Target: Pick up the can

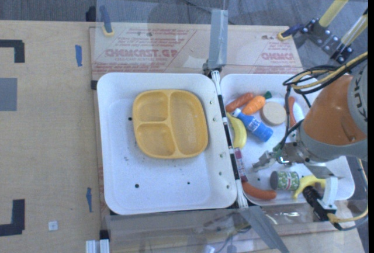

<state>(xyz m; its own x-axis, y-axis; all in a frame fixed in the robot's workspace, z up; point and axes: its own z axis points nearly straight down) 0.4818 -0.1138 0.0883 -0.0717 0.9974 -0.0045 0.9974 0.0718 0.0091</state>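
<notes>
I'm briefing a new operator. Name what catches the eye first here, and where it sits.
The yellow divided plate sits alone in the left bin. In the right bin, the grey and orange arm looms over a clutter of toy food, with the green can lying just below the tool.

Two shallow white plastic bins [114, 146] [345, 184]. One yellow three-compartment plate [170, 123]. Two orange carrots [240, 101] [253, 105]. Two yellow bananas [237, 131] [306, 184]. One green-labelled can [285, 180]. One blue-and-white bottle [254, 126]. One red sausage [259, 191].
</notes>
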